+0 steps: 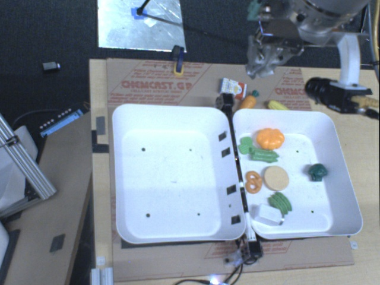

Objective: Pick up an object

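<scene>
My gripper (259, 70) hangs high above the bench, behind the far edge of the right bin (338, 153), with nothing seen in it. In that bin lie an orange pumpkin-like toy (270, 138), a green vegetable (261, 154), a small green leaf (244, 144), an orange pretzel (253, 181), a tan round disc (275, 178), a dark green broccoli (317, 171), a green pea pod (279, 202) and a white block (268, 216).
The left bin (172, 171) sits beside the right one. Behind the bins on the cardboard lie a small carton (233, 87), a carrot (247, 101) and a yellow piece (276, 105). A blue and yellow clamp (177, 60) stands at the back.
</scene>
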`<move>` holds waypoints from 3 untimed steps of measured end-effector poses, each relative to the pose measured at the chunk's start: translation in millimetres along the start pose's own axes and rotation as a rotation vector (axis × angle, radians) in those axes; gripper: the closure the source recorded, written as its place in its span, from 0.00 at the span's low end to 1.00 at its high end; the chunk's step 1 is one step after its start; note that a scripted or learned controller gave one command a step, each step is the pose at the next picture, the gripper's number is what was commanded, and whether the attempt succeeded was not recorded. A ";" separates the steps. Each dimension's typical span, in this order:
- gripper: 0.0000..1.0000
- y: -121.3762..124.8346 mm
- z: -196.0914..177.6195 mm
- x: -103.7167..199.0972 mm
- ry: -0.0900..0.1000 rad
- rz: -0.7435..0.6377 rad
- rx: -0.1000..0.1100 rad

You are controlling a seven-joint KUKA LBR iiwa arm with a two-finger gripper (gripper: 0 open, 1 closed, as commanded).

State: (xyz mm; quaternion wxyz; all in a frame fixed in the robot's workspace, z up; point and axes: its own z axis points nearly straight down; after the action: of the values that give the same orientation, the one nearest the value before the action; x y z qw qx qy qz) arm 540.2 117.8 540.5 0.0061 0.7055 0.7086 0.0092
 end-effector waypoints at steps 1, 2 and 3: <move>1.00 -57.3 38.7 -80.2 -0.005 0.010 0.024; 1.00 -56.2 46.0 -193.0 -0.007 0.014 0.019; 1.00 55.4 25.8 -230.8 -0.009 0.004 0.011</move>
State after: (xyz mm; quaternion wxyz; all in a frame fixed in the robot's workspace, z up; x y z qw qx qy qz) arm 597.2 -112.7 514.9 0.0053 0.7071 0.7071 0.0019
